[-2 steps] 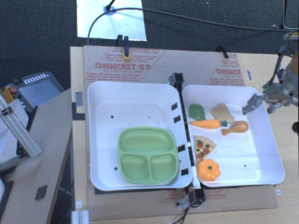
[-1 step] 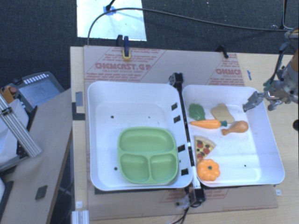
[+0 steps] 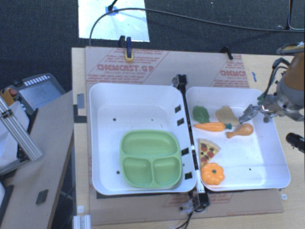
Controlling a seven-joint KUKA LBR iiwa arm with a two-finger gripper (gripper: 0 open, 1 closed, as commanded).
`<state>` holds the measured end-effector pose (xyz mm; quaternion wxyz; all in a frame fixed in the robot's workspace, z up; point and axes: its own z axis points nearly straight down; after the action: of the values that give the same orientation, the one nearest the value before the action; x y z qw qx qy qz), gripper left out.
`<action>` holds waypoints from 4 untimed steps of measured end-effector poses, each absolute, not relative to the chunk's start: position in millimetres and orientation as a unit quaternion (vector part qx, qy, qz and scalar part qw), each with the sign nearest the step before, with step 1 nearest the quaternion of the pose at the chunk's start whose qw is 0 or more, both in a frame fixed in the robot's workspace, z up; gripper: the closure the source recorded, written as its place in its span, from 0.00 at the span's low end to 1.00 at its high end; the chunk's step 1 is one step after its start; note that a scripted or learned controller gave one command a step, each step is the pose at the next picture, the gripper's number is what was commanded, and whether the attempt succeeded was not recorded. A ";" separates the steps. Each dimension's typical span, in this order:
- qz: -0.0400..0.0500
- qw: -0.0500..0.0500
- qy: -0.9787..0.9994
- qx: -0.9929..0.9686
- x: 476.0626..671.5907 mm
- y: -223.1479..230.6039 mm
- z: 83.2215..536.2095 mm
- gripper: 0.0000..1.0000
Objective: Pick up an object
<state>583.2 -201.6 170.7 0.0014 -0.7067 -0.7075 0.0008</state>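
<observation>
Overhead, the bench (image 3: 157, 61) carried two shallow white bins set side by side. The left bin (image 3: 102, 128) held a pale green divided tray (image 3: 150, 158), sitting toward the near side of the bin with its three compartments facing up. The right bin (image 3: 267, 168) held the toy foods. A green leafy piece (image 3: 200, 114) lay at the far left of that bin, with an orange carrot (image 3: 209, 126) just beside it on the near side, lying crosswise with its green tip pointing right. A tan, flat piece (image 3: 226, 114) lay to the right of the leafy piece. A chicken drumstick (image 3: 241, 130) lay near the middle of the bin, tilted, its thick end to the right. Nearer the camera lay a pizza slice (image 3: 208, 150), and nearer again an orange pumpkin (image 3: 212, 173) against the bin's left wall.

The arm (image 3: 291, 87) reached in from the right over the far right part of the right bin. Its gripper (image 3: 256, 110) hung above the bin's floor just beyond the drumstick's thick end and right of the tan piece. How wide it stood could not be told from this angle, and nothing showed in its grasp.
</observation>
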 end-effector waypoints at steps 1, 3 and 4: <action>0.001 0.001 -0.708 -0.707 586.3 -202.9 108.7 0.00; -0.001 -0.002 -0.708 -0.706 588.3 -202.8 96.0 1.00; -0.002 -0.004 -0.709 -0.706 591.6 -199.8 160.7 1.00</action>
<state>591.6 -199.8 160.7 -0.0038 -0.7055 -0.7087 -0.0020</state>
